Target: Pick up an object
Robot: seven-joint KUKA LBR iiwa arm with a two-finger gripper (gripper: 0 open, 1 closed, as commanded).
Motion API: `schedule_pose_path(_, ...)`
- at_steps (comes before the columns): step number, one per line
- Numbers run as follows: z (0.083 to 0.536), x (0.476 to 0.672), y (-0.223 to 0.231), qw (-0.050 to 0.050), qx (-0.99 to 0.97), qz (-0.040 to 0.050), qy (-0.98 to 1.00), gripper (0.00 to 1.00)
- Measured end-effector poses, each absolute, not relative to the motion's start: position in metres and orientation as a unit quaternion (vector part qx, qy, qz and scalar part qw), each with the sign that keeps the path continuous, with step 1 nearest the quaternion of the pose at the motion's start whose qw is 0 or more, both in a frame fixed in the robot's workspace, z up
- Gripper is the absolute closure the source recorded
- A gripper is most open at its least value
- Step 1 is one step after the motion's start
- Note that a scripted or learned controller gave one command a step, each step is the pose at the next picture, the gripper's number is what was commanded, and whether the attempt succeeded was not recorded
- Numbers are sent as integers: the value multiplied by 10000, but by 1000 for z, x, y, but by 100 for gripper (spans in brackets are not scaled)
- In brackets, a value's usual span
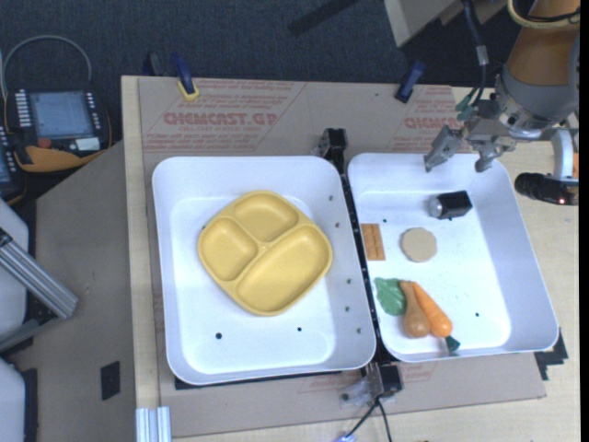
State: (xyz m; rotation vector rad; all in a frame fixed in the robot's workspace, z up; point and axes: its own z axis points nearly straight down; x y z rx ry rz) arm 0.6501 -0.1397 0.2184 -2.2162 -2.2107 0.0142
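pincer (460, 156) spread wide, above black block (452, 204), apart.

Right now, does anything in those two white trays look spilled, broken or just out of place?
Nothing looks spilled or broken. The yellow divided plate sits askew in the left bin. In the right bin, the carrot lies beside a green piece.
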Motion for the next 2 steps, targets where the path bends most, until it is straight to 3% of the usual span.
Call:
schedule_pose_path(1,228,653,-139,-4,-7070,0,-7072,0)
schedule_pose_path(2,178,647,-131,12,-7067,10,-7075,0)
